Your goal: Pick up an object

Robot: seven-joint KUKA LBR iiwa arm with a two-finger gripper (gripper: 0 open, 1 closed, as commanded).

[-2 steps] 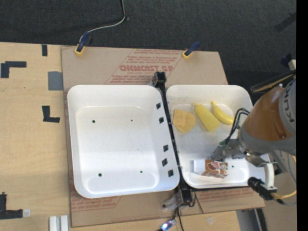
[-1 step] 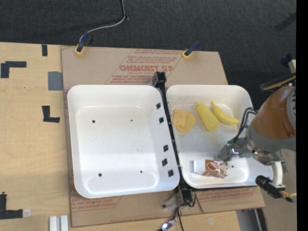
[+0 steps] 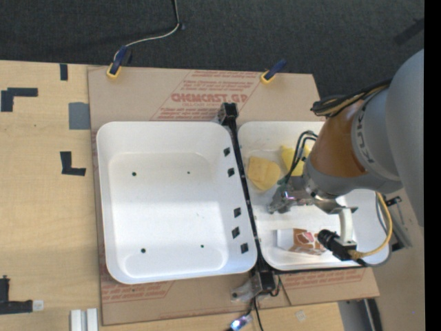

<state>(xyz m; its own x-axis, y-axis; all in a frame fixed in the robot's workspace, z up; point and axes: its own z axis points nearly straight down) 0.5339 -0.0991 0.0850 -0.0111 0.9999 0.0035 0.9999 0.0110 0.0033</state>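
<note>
Yellow object point(image 3: 261, 172): pale, lumpy, soft-edged; lies in the right bin point(image 3: 272, 131) close to its left wall, toward the far half.
Yellow piece point(image 3: 290, 156): brighter yellow, just beside the first, partly covered by the arm point(image 3: 348, 150).
Packet point(image 3: 302, 240): flat, white with a reddish-brown print; near the right bin's front edge.
Gripper point(image 3: 281, 202): low over the right bin's middle, just past the pale object's near side; spread or pressed together, cannot tell.
Left bin point(image 3: 110, 150): white floor with small dark dots, bare across its width.
Divider point(image 3: 239, 185): dark strip where the two bins meet, very near the pale object.
Cardboard point(image 3: 200, 95): under both bins, clipped at its far edge.
</note>
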